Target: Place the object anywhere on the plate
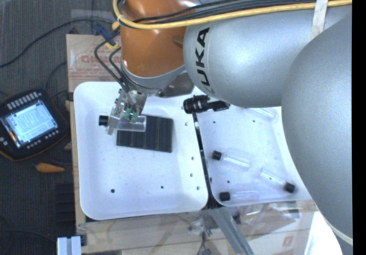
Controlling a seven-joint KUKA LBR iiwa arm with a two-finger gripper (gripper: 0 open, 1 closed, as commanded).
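Camera view: pincer (127, 112) low over the left bin (97, 191), clamped on a clear black-capped tube (121, 123) at the black plate's (150, 134) left edge; arm hides much of the right bin (251, 188).

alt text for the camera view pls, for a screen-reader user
A grey KUKA arm with an orange band holds its gripper over the near-left edge of a flat black rectangular plate in the left white bin. The right white bin holds several clear tubes with black caps.
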